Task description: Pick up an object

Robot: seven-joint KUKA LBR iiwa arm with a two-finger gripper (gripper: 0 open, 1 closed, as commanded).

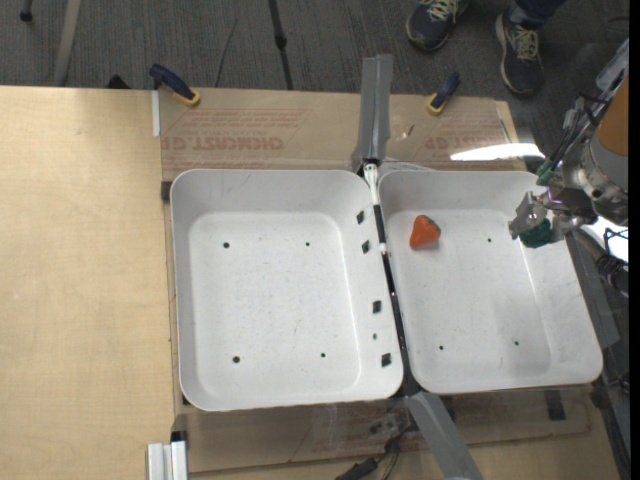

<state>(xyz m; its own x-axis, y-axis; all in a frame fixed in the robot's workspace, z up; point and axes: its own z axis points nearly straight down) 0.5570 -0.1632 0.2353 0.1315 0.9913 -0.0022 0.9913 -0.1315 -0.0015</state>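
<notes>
Claw (pixel 538 224) is sitting over the right bin's (pixel 560 368) far right rim, w/ something dark green at its tips; spread or pinching — cannot tell. L to R: left bin (pixel 185 298) is lying beside the right one, rims touching at centre. Cardboard sheet (pixel 240 133) behind is showing mirrored red print, not legible. Orange object (pixel 425 231) is resting in right bin's upper left part, well apart from claw.

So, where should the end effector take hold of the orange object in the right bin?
Probably across the orange object's broad middle, coming straight down. It lies alone on the right bin's flat floor, away from the walls, with its narrower end toward the bin's front.
</notes>
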